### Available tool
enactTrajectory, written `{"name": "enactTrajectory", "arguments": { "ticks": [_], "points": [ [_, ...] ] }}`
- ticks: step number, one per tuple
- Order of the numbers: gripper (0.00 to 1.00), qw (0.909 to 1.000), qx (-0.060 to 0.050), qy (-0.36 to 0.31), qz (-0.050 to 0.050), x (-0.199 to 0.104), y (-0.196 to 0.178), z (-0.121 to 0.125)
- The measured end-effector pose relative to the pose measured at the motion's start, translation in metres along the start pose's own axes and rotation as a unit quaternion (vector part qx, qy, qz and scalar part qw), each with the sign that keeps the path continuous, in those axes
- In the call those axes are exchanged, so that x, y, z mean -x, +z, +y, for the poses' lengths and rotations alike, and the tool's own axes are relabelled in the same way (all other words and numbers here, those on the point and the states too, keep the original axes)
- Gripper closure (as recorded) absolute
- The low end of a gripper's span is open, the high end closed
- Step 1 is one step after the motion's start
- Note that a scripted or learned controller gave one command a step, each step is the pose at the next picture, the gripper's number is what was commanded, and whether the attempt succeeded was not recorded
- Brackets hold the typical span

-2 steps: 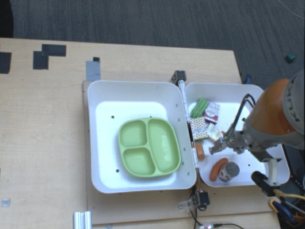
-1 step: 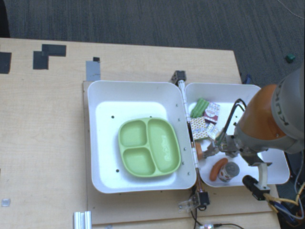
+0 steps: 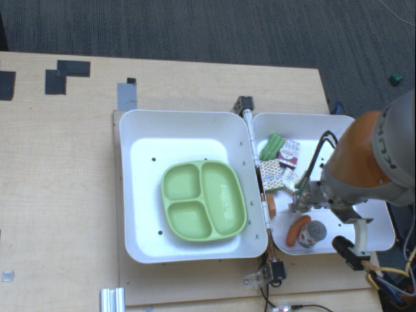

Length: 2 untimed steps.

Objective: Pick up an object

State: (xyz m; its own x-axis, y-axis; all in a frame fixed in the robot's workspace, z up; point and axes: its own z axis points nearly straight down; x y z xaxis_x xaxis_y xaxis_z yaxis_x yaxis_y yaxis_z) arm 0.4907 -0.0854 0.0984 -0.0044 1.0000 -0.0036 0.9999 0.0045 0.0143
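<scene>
My fingers hang low over the right bin, my wrist and the orange band of my arm covering them from above, so I cannot tell how wide they stand or whether anything sits between them. Nothing shows as held.

Just below them lie a red sausage-shaped piece and, touching its right side, a small grey round thing. I judge either the likeliest pick. To do this well I would come straight down, centred on one piece, spanning the sausage across its narrow width so the grey piece is not nudged or caught along with it.

Farther up the same bin are a green ribbed item, a patterned packet beside it, and a checkered piece near the dividing wall.

The left bin holds a light green three-part plate, its compartments bare. Both bins sit on the wooden counter.
</scene>
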Motion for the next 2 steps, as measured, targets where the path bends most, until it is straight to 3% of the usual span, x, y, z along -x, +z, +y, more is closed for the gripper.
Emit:
{"name": "enactTrajectory", "arguments": {
  "ticks": [1, 2],
  "points": [
    [0.0, 1.0, 0.0, 0.0, 0.0, -0.0001, 0.0001, -0.0001],
    [0.0, 1.0, -0.006, 0.001, 0.002, 0.0031, -0.0026, -0.0033]
  ]
}}
